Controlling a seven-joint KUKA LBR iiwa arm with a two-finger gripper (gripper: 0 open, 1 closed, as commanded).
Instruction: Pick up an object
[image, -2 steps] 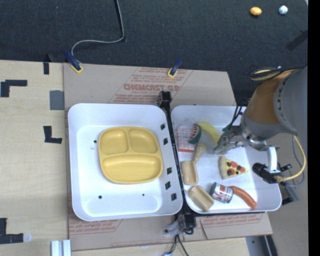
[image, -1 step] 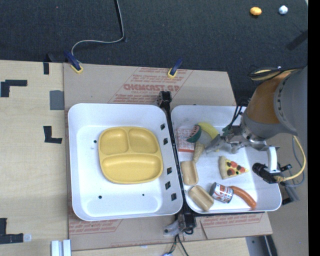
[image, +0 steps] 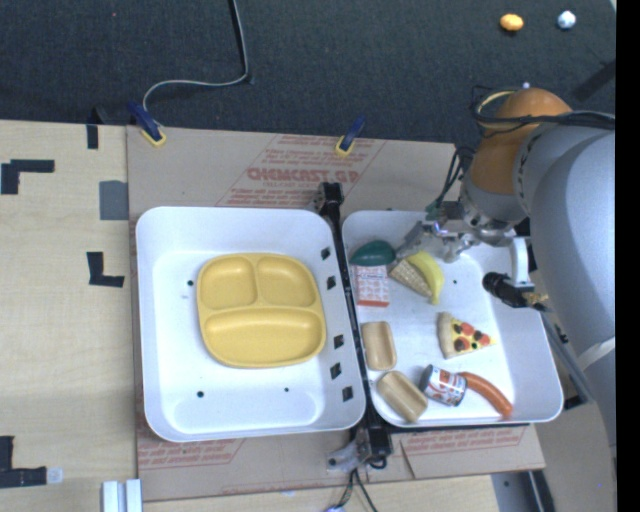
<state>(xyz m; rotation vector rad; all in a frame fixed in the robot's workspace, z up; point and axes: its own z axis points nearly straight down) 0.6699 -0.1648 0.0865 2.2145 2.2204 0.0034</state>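
The right bin (image: 530, 330) holds several toy foods. A yellow wedge-shaped piece (image: 420, 274) lies near its back, with a green rounded item (image: 375, 251) and a red and white carton (image: 372, 287) to its left. Further forward lie a pizza slice (image: 462, 337), two tan buns (image: 379, 344) (image: 399, 394), a small can (image: 443, 386) and an orange-red sausage (image: 488, 392). My gripper (image: 438, 236) hangs low at the back of this bin, just behind and right of the yellow piece. Nothing visibly sits in it.
In the left bin (image: 165, 300) lies a yellow divided plate (image: 262, 308). The grey arm with its orange band (image: 520, 135) covers the right bin's far right edge. A black divider (image: 338, 290) runs between the bins, and clamps and a cable lie behind them.
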